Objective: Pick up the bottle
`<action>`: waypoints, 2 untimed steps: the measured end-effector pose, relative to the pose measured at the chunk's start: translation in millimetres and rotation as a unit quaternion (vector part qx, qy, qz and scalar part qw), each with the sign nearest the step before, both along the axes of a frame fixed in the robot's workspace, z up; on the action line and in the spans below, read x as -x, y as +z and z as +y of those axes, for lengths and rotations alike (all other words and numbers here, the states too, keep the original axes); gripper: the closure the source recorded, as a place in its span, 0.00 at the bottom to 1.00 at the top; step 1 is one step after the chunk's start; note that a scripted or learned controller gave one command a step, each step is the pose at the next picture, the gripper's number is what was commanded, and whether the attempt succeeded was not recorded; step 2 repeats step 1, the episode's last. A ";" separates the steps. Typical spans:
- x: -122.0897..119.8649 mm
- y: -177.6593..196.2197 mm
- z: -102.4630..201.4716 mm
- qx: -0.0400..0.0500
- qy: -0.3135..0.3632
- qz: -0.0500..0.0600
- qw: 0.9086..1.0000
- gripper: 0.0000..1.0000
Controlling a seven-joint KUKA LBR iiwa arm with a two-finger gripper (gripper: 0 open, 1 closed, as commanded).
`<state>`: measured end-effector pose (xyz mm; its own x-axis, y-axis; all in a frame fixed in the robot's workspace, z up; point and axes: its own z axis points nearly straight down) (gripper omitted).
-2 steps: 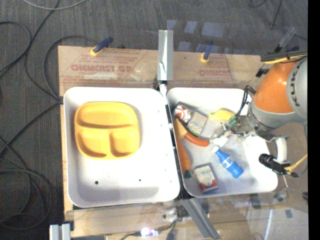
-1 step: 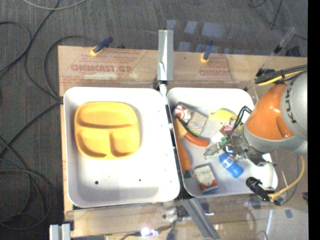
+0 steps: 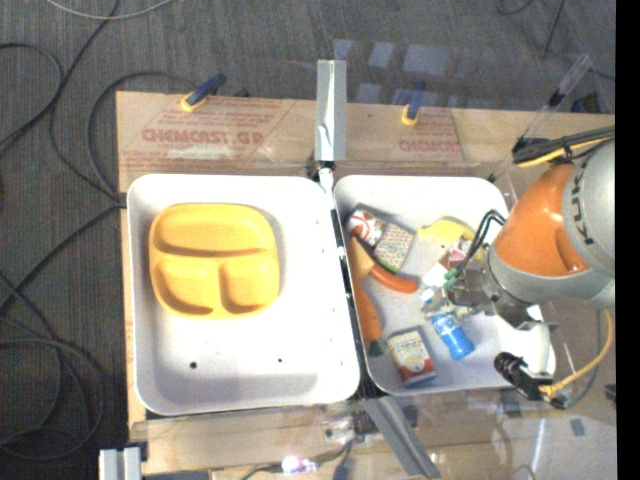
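1. A grey carpeted floor (image 3: pixel 150 58) strewn with dark cables is seen around a cardboard-topped counter (image 3: pixel 230 133), on which 2 shallow white bins sit side by side, touching along their inner edges.
2. The left bin (image 3: pixel 200 368) is occupied by 1 yellow divided tray (image 3: pixel 215 258), which plays no part in the task.
3. The right bin (image 3: pixel 400 193) is crowded: an orange carrot-shaped toy (image 3: pixel 366 313) along its left wall, a red sausage-shaped piece (image 3: pixel 392 279), a printed packet (image 3: pixel 385 240), a yellow object (image 3: pixel 448 234) and a small carton (image 3: pixel 411 355) near the front are all seen.
4. The bottle (image 3: pixel 453 335), small and blue with a pale cap end, is found lying on its side in the right bin, between the carton and the arm (image 3: pixel 560 238).
5. The end effector (image 3: pixel 462 288) is seen low over the right bin, just above the bottle's cap end in the picture. Whether it is open or closed cannot be told, and nothing is seen to be held by it.
6. A likely risk is judged to be rolling: a round bottle on its side could be nudged away if 1 side is met first.
7. A second risk is the clutter: the carton or the sausage-shaped piece could be caught or pushed instead, being so near.
8. A grip taken at the narrow cap end could be expected to slip as the bottle is lifted.
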<state>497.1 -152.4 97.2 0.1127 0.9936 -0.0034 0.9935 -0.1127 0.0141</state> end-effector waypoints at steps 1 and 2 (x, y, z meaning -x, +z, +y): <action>-8.5 135.4 101.3 -0.002 0.029 0.010 1.000 1.00; -8.5 135.4 101.3 -0.002 0.029 0.010 1.000 1.00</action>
